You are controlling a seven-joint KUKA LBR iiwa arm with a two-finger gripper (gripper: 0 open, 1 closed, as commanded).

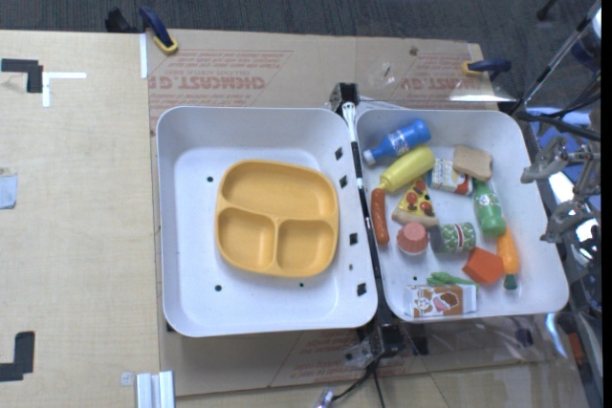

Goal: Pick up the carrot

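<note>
Nearest to me, in the right bin (540, 296), a small carton (441, 301) lies flat by the near wall, with a small green piece (442, 279) just behind it. A little further and to the right I see the carrot (508, 254). It lies close to the right wall of this bin, its green end pointing toward me, and it is touching or almost touching an orange block (484, 267) on its left. Nothing lies on top of it.

Behind these are a green can (453, 237), a pink can (412, 239), a pizza slice (417, 203) and a sausage (381, 215) along the left wall. A green bottle (489, 209) lies just behind the carrot. Further back are a yellow bottle (406, 167), a slice of bread (472, 162) and a blue bottle (397, 140).

The left bin (182, 301) holds a yellow divided plate (277, 217).

At the right edge, outside the bin wall, I see blurred metal parts that I take for the gripper (566, 196). I cannot tell whether it is apart or together. It is well apart from the carrot.
</note>
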